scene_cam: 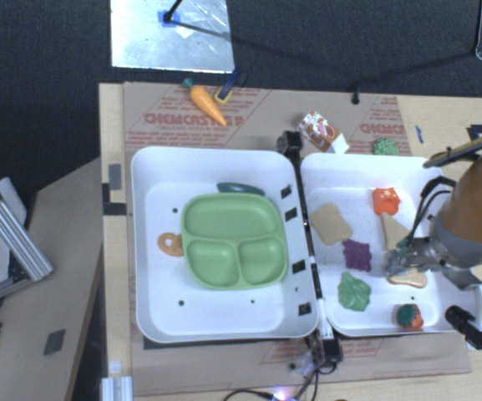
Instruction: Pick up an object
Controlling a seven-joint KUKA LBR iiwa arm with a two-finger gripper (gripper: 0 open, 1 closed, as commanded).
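Note:
The right bin [449, 164] holds several toy foods: a tan bread slice [331, 223], purple grapes [357, 254], a green leafy piece [354, 291], an orange-red pepper [385, 200], a tan wedge [393, 228] and a red fruit with a green top [408, 316]. My gripper [398, 262] hangs low in this bin, right of the grapes and just above a pale flat piece [408, 280]. The wrist hides how the gripper meets that piece.
In the left bin [153, 182] sit a green divided plate [228, 241], a small orange ring [170, 244] and a dark green item [241, 188] behind the plate. On the bench behind lie a carrot [207, 104], a wrapped snack [322, 132] and a green floret [384, 147].

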